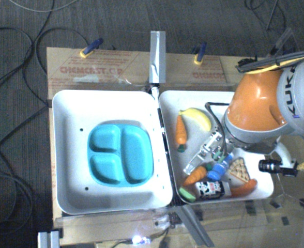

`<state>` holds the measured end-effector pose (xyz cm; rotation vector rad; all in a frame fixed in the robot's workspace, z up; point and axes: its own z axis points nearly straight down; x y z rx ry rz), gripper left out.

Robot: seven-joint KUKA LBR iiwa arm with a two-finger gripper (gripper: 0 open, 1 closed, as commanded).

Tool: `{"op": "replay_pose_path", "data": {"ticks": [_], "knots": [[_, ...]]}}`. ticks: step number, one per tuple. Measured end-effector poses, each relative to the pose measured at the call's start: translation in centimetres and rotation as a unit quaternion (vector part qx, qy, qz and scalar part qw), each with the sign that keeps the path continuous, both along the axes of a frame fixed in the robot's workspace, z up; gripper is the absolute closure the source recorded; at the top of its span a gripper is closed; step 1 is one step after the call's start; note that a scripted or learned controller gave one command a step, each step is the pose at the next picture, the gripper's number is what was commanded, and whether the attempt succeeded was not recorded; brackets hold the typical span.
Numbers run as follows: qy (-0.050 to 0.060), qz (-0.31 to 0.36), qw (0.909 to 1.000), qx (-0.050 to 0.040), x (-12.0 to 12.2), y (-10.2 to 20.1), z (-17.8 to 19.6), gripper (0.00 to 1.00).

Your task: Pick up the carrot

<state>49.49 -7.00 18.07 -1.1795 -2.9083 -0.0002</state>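
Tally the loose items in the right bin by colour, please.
Orange: 3, carrot, carrot, sausage
Yellow: 1, banana
Blue: 1, bottle
Green: 1, pod
Tan: 1, waffle
Black-and-white: 1, can
Total: 8

Orange carrot (180,132), yellow banana (197,119), blue divided plate (121,153), white bins (69,112).

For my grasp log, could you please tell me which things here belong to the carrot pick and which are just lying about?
Job: carrot, second carrot, gripper.

Lying about: banana, blue plate, blue bottle, sausage, waffle.
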Motion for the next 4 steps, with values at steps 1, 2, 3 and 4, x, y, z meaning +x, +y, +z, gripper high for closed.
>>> {"op": "replay_pose_path", "data": {"ticks": [1,2,3,4], "knots": [[0.001,-0.009,1.0,0.0007,-1.0,3.6,0.0,0.0],[0.001,0.129,0.9917,0.0002,0.5,-4.2,-6.3,0.0],[-0.004,0.168,0.9858,-0.0024,5.6,-3.3,-9.2,0.0],[-0.009,0.167,0.9859,-0.0013,6.0,-3.2,-8.4,1.0]]}}
